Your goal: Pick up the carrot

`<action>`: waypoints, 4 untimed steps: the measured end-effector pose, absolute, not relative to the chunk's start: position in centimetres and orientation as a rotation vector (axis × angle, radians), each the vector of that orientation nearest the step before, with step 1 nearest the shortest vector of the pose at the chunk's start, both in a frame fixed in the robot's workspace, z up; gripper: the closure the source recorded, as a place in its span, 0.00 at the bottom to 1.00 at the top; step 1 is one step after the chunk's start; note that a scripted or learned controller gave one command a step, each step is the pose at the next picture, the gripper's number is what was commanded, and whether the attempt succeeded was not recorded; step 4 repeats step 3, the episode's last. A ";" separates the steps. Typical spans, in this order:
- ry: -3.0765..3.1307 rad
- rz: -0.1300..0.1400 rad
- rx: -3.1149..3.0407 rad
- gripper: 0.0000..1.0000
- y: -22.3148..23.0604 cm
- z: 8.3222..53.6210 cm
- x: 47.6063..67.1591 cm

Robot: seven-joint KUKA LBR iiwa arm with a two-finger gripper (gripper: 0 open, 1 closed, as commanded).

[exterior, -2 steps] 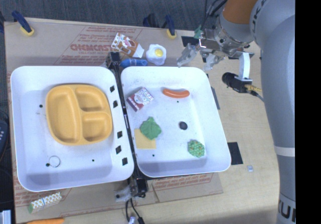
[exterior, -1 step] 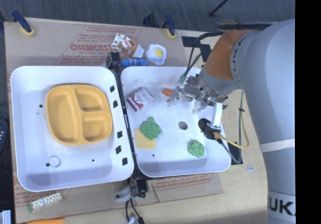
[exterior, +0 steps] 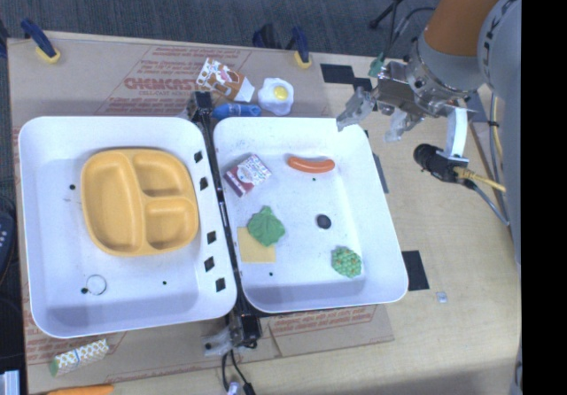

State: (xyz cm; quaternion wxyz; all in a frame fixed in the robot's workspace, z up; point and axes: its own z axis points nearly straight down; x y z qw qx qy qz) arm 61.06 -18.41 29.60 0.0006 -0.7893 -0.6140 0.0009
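One carrot [exterior: 311,165] lies in your right bin [exterior: 376,207], long axis left-right; your gripper [exterior: 379,117] hangs beyond the rim, jaws open.

bins [exterior: 372,172]: smooth white plastic, slight sheen
tray [exterior: 139,201]: matt yellow plastic
carrot [exterior: 311,165]: glossy orange
bench cover [exterior: 151,74]: brown cardboard, printed

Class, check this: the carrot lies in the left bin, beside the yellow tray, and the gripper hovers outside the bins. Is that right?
Not quite. The camera view shows the carrot in the right bin, away from the yellow tray, which is in the left bin. The gripper does hover outside the bins.
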 end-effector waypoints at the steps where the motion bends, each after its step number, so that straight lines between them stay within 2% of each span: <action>1: -1.780 0.008 -2.580 0.00 -14.8 13.1 61.7; 2: -1.784 0.011 -2.575 1.00 -14.8 14.1 61.7; 3: -1.761 0.005 -2.599 1.00 -18.0 31.6 51.3; 4: -1.761 0.005 -2.599 1.00 -18.0 31.6 51.3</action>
